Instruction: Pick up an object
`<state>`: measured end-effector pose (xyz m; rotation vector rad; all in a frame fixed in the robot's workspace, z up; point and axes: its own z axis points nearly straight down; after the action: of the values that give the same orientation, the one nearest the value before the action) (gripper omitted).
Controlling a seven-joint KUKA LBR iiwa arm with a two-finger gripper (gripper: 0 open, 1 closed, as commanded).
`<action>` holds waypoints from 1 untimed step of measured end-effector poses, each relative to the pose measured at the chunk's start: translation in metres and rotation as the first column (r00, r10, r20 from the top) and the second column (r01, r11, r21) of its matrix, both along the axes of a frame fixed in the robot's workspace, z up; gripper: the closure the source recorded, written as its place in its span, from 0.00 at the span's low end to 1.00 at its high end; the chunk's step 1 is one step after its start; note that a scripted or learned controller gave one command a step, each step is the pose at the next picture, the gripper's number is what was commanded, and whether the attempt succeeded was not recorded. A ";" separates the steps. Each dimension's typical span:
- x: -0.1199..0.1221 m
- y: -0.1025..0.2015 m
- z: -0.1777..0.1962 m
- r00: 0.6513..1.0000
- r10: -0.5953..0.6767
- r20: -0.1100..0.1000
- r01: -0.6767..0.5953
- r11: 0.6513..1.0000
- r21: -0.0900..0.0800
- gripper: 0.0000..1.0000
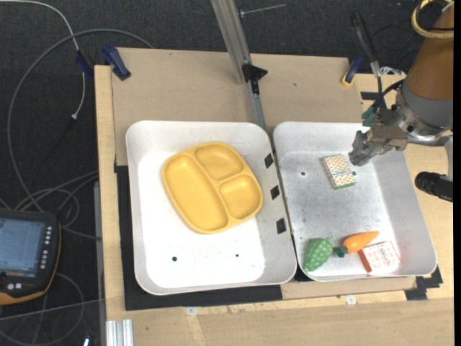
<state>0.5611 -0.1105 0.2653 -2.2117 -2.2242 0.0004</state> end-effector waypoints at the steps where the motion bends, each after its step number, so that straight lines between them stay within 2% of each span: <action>1: -0.015 0.060 -0.011 1.000 0.001 0.000 -0.001 1.000 0.001 1.00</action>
<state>0.5458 -0.0502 0.2539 -2.2103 -2.2249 -0.0005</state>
